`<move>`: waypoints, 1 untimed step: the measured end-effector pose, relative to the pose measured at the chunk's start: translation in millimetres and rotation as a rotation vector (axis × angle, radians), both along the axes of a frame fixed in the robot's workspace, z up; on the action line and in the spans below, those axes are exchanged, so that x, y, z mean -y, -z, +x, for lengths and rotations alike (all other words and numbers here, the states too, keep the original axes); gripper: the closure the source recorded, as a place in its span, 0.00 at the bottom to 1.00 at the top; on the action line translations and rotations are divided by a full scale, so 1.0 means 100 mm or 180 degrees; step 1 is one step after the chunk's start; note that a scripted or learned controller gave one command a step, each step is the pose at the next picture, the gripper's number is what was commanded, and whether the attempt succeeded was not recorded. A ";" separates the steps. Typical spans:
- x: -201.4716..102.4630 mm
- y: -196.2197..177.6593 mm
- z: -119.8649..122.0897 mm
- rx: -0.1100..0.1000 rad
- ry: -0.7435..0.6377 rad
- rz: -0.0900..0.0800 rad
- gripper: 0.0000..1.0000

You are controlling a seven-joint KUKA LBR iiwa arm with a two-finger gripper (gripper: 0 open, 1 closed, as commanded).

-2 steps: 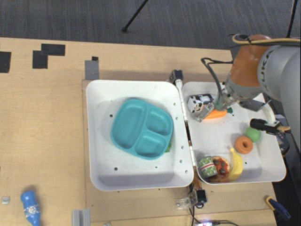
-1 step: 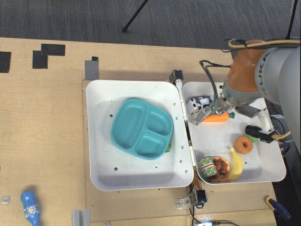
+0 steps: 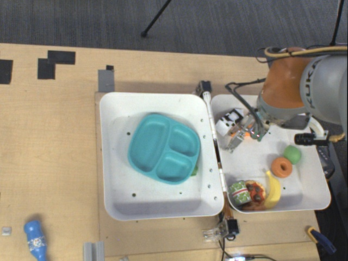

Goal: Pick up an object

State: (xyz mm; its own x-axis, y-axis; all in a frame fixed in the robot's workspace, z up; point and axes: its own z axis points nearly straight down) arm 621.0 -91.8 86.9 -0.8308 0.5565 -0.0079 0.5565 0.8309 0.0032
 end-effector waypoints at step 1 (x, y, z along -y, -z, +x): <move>0.00 0.00 0.00 0.0000 0.0001 0.0000 0.00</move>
